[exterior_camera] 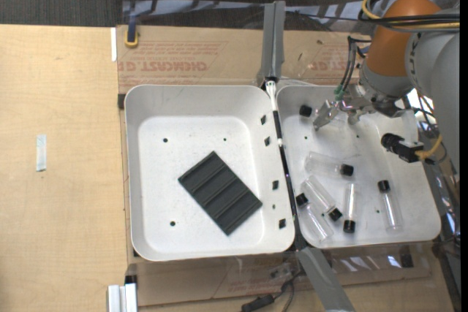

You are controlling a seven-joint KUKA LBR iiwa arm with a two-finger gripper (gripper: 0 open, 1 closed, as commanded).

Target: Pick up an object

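Far left of the bench (pixel 58 230): bare tan wood w/ a small pale strip (pixel 41 153) lying near its left edge. Next, the left bin (pixel 139 179), shallow white plastic w/ rounded corners. In it a flat dark grey ribbed slab (pixel 219 192), rectangular, lying in the mid-to-front part, long axis diagonal from back-left to front-right.

Brown cardboard (pixel 190 58) w/ red print lies behind both bins. A grey metal divider (pixel 273 40) runs back from the seam btwn them.

Right bin (pixel 431 226): several clear plastic tubes w/ black caps, scattered toward its front half. One tube (pixel 322 199) near the left wall lies diagonal; another (pixel 350 208) just right of it runs nearly front-to-back, cap toward the front edge; a third (pixel 389 204) near the right wall, cap toward the back. A loose black cap (pixel 305 111) sits near the back-left corner.

Gripper (pixel 338 112) is over the back of the right bin, metal fingers slightly spread, prob. nothing btwn them, though the view is small there. Grey arm w/ orange band (pixel 398 33) comes in from the back-right corner.
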